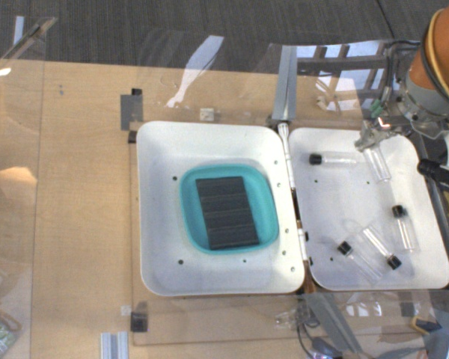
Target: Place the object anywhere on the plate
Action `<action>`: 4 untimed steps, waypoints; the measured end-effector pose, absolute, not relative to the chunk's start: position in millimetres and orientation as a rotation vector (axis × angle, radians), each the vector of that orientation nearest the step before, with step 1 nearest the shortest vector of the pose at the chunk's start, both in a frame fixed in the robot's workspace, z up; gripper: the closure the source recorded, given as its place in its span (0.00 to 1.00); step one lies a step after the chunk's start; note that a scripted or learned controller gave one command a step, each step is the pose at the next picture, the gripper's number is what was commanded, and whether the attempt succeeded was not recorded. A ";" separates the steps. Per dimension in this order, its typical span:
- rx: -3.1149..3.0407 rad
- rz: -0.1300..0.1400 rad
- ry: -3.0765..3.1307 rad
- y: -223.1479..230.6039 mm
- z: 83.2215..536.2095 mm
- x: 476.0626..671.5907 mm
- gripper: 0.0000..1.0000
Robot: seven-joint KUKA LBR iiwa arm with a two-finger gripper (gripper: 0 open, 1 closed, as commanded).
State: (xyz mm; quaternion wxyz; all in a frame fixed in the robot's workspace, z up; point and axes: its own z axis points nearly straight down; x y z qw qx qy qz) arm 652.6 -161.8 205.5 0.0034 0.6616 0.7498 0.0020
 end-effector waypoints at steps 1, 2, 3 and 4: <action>1.995 0.004 2.422 -116.3 160.4 584.3 1.00; 1.904 0.007 2.493 -60.5 185.5 516.9 1.00; 1.737 0.005 2.612 -13.7 185.2 606.2 1.00; 1.545 0.007 2.730 32.7 185.6 549.5 1.00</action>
